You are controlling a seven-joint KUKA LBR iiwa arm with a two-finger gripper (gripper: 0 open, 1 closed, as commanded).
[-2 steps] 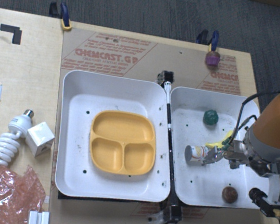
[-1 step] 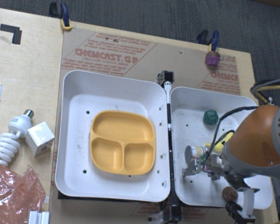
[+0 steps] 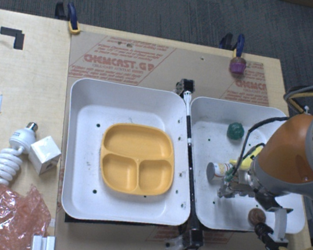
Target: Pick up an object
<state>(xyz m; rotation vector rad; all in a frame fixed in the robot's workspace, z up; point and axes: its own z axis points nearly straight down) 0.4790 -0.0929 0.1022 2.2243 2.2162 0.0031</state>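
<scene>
1. Grey cylinder (image 3: 214,171) is the likely pick: it lies in the right bin (image 3: 198,157), centre-right of the frame, just left of the gripper (image 3: 227,188).
2. Handling, as a guess: small, stiff, smooth-sided, probably light metal or plastic. Round walls may slip or roll under a poor pinch. Best hold looks to be across the body, fingers on opposite curved sides.
3. Orientation: hard to read at this size. A round end seems to face left and upward, so the long axis may run roughly left to right, toward the gripper. Not certain.
4. Jaws: cannot tell whether spread or closed; wrist hardware and cables clutter that spot. Nothing visibly pinched.
5. Other candidates in same bin: green ball (image 3: 235,131) toward upper part, brown round object (image 3: 257,215) at lower right, yellow piece (image 3: 247,159) partly under the arm.
6. Left bin (image 3: 78,138) holds a yellow divided plate (image 3: 137,159), large and flat, awkward to pinch.
</scene>
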